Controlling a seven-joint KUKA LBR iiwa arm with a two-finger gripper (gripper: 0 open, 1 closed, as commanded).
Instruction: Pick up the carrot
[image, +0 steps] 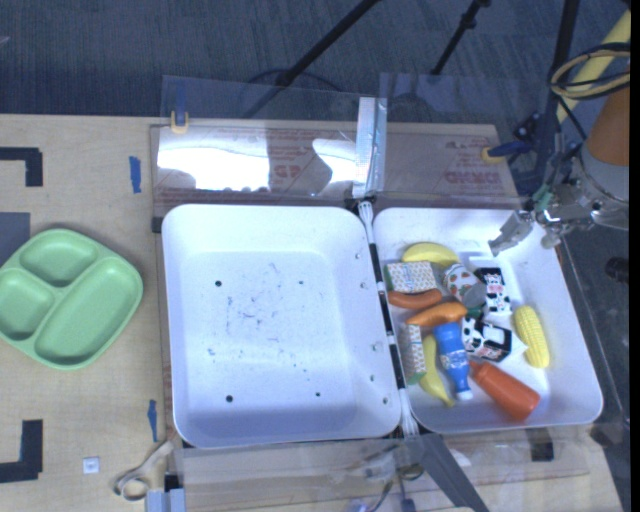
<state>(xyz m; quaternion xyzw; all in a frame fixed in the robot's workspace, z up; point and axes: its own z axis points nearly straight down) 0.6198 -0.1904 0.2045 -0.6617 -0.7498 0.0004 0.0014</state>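
Camera view: two white bins side by side, left bin bare apart from a few dark specks, right bin crowded with toy food. Carrot lies near the middle of the right bin, orange, tilted slightly, hemmed in on all sides. Just above it an orange-red sausage-like piece, nearly touching. Above that a patterned packet and a yellow banana. Blue-capped bottle sits right below the carrot, touching or almost. Black-and-white cow-print item just to the carrot's right, with a small round toy up-right of it. Corn cob further right, near the bin wall. Larger red-orange piece at lower right, apart from the carrot. Another yellow piece beside the bottle, low left.

Gripper hovers over the upper right edge of the right bin, well apart from the carrot, nothing between its fingers; cannot tell how wide they stand. Green divided plate on the bench far left. Clear panels stand behind the bins.
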